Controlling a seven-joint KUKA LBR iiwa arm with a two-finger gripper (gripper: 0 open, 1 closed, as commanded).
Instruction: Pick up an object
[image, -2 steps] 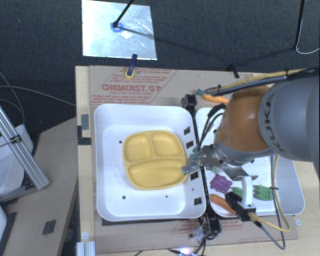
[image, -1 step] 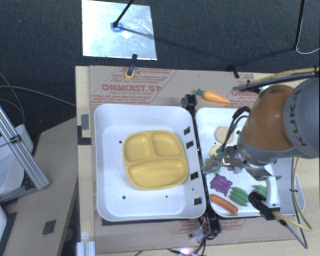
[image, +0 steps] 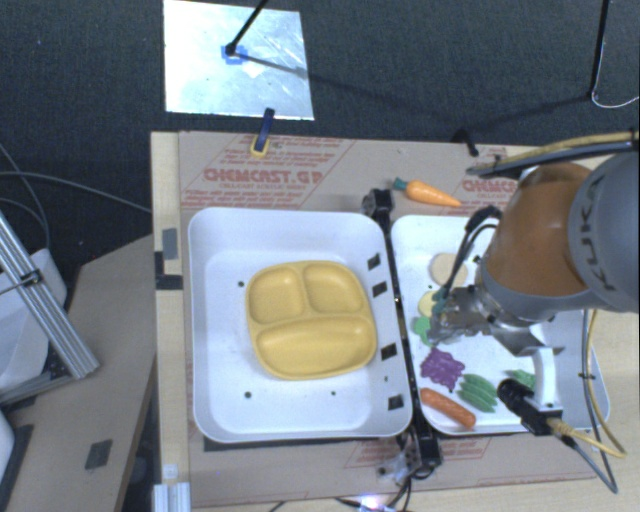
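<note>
Camera view from above: objs I could pick sit in the right bin (image: 415, 235), bunched toward its left wall and near edge. Purple toy, grape-like (image: 442, 367), lies abt mid-way along the left side. Green pod-shaped piece (image: 478, 391) is just beside it, toward the near edge. An orange carrot (image: 447, 406) lies along the near-left corner, close to the bin wall. Another small green bit (image: 421, 326) sits up by the left wall, right at my claw. A pale round disc (image: 443, 267) rests farther back, partly behind my cables.

My claw (image: 452, 318) hangs low over the left part of that bin, just above the purple toy and next to the small green bit. Can't tell if it's wide or narrow; the wrist and cables hide the tips, and I see nothing clearly held between them. My arm (image: 545, 240), w/ the orange band, covers most of the bin's far-right part.

Left bin (image: 215, 260) holds a yellow divided plate (image: 310, 320), roughly centred, three compartments. A second carrot (image: 428, 192) lies outside both bins, on the cardboard sheet (image: 270, 175) by the right bin's far-left corner. A blue-and-yellow tool (image: 263, 133) lies at the cardboard's far edge.
</note>
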